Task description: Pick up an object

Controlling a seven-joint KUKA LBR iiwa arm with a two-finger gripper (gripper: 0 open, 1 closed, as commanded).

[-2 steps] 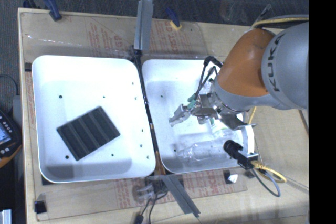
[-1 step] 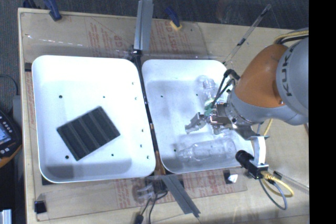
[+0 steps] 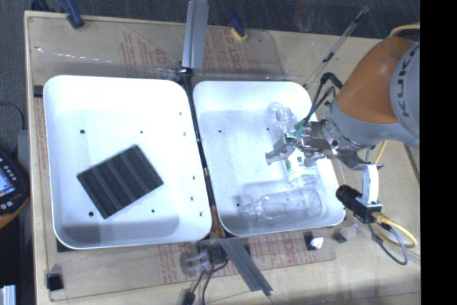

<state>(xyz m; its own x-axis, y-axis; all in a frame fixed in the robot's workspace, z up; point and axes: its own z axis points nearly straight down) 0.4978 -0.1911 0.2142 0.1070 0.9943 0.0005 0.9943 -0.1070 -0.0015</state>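
A: Clear plastic bottle [image 3: 282, 203], lying on its side along the near wall of the right bin [image 3: 228, 153], toward that bin's near right corner. A second clear bottle [image 3: 280, 116] sits farther back in the same bin, closer to the far right corner.

B: And the gripper [image 3: 288, 146]?

A: It reaches in from the right, low over the right bin, between the two bottles. The grey arm with the orange band [image 3: 375, 89] hangs over the bin's right rim.

B: Are the fingers spread or pinching something?

A: I cannot tell. The metal parts at the tip are small and tangled with a bit of green and white just below them, which may be a label on a bottle. Nothing is clearly seen between the fingers.

B: What about the left bin [image 3: 64, 103]?

A: It carries a dark ribbed rectangular slab [image 3: 120, 181], lying flat and turned at a slant, toward the near left part. It is well apart from the gripper.

B: Anything on the bench [image 3: 43, 39] itself?

A: Blue clamps [image 3: 70, 8] at the far edge, and a grey bar [image 3: 194, 32] standing between the bins at the back.
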